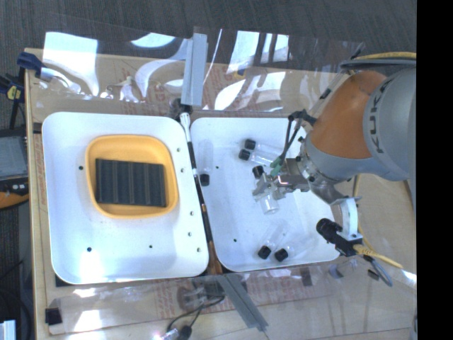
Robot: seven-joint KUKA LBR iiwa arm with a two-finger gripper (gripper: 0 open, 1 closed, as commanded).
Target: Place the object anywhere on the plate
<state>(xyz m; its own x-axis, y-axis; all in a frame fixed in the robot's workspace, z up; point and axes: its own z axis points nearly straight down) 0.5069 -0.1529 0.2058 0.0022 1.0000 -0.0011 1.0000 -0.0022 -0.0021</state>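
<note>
- Bench carries two shallow white bins side by side: left bin point(64, 190), right bin point(226, 239).
- Left bin holds a yellow plate point(131, 151) with rounded corners, lying flat near the bin's middle; a dark ribbed insert point(133, 182) sits on its centre.
- Right bin holds several small clear vials with black caps, hard to resolve against the white floor.
- One capped vial point(249, 150) lies near the upper middle of the right bin; another black cap point(204, 179) sits just beside the divider between the bins.
- Two more black caps point(272, 253) lie close together near the right bin's front wall.
- Arm point(361, 126) reaches in from the right, orange band above the wrist, over the right bin's right half.
- Gripper point(272, 186) is down over the middle of the right bin, among the clear vials.
- Jaw state: cannot tell; the fingertips blend with clear plastic and glare, and nothing can be confirmed between them.
- Task objects all lie in the right bin, well apart from the plate.
</note>
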